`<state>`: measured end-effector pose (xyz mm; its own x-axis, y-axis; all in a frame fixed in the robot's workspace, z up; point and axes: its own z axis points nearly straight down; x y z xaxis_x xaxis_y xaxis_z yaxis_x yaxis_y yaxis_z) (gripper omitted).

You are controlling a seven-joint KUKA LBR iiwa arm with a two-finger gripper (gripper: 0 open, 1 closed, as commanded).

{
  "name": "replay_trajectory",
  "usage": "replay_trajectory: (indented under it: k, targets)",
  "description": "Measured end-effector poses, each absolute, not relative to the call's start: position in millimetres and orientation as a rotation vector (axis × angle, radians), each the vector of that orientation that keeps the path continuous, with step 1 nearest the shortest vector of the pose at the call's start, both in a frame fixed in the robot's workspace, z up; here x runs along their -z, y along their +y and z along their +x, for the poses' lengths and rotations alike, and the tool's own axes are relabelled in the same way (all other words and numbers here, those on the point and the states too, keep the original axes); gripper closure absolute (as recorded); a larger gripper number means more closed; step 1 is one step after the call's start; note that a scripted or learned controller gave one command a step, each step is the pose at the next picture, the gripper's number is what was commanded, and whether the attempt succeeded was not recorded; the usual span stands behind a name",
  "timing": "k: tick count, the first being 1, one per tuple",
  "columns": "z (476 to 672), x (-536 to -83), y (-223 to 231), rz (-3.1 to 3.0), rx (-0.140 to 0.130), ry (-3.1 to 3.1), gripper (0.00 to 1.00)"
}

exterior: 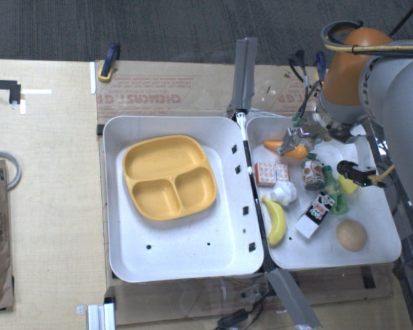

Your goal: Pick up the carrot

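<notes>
Gripper (291, 143) on carrot (286, 148) – right bin (385, 253) rear edge, w/ clutter nearby.

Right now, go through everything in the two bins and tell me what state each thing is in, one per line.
carrot: lying flat in the right bin, gripper down on it
gripper: lowered at the carrot, grip unclear
yellow divided plate: upright in the left bin
banana: lying flat, unpeeled
can: lying on its side
small black and white carton: lying flat
egg: resting whole near the bin's corner
</notes>
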<state>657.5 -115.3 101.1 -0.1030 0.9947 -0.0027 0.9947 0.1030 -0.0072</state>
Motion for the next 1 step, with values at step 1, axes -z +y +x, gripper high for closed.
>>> replay_trajectory:
  k: [1]
  targets:
    - [659.3,-203.3,-40.5,-1.909,0.0,-2.497,1.0]
